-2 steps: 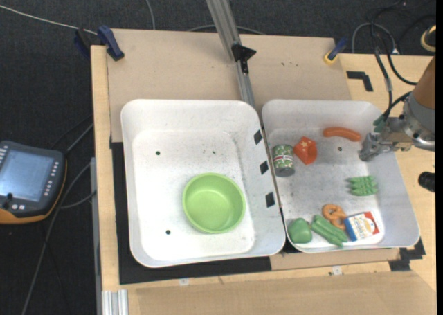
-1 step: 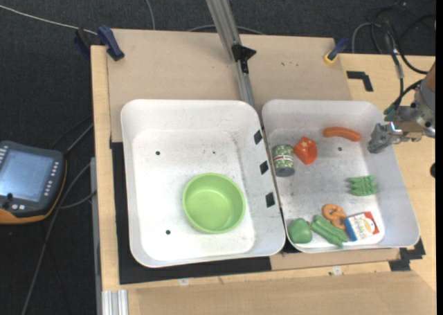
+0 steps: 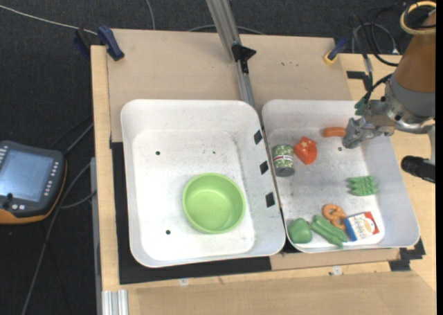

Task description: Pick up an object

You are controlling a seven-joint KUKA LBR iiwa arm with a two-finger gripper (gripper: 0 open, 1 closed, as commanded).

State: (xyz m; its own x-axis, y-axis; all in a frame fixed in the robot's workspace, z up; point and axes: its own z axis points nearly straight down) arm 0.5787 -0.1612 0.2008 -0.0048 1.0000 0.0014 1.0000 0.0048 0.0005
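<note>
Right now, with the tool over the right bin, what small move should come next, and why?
Probably a short descent toward the orange carrot-like piece. The tool sits just beside it near the right bin's far edge, holding nothing visible, and that piece lies apart from the other toys.

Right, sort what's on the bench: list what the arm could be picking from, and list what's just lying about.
Pickable, right bin:
red pepper
small can
orange piece beside the gripper
green ridged piece
pretzel
green bean pod
green round piece
small carton

Pickable, left bin:
green bowl

Lying about:
handheld pendant
blue clamps
</note>
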